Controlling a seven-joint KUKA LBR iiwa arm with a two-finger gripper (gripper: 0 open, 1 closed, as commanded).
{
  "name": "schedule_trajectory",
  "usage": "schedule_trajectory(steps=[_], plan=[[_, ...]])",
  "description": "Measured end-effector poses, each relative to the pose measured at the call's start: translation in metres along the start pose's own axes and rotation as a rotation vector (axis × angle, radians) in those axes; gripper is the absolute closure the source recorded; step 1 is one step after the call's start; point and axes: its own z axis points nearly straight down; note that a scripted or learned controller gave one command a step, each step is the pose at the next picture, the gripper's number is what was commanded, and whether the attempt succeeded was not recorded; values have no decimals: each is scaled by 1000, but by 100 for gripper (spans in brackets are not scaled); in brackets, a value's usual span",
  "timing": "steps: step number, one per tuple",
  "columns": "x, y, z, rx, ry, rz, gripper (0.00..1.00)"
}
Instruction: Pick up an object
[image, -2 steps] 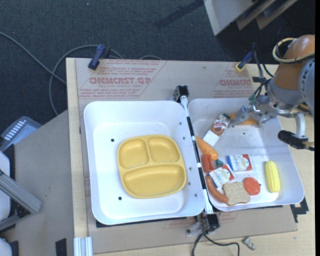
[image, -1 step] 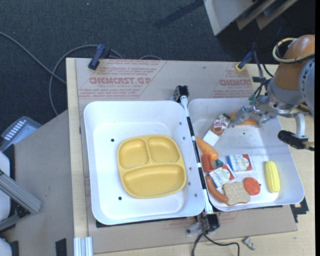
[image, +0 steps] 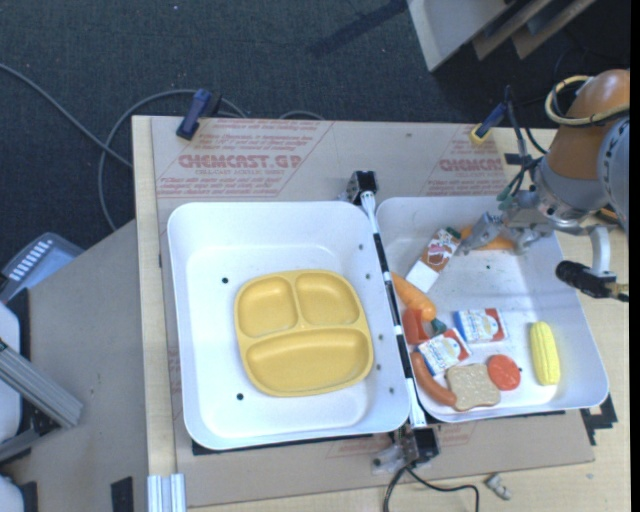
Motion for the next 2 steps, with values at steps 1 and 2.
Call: schedule_trajectory(steps=[1,2], plan=[[0,0,0,0,0,0,0],[18,1,-1,-19,-21,7,0]])
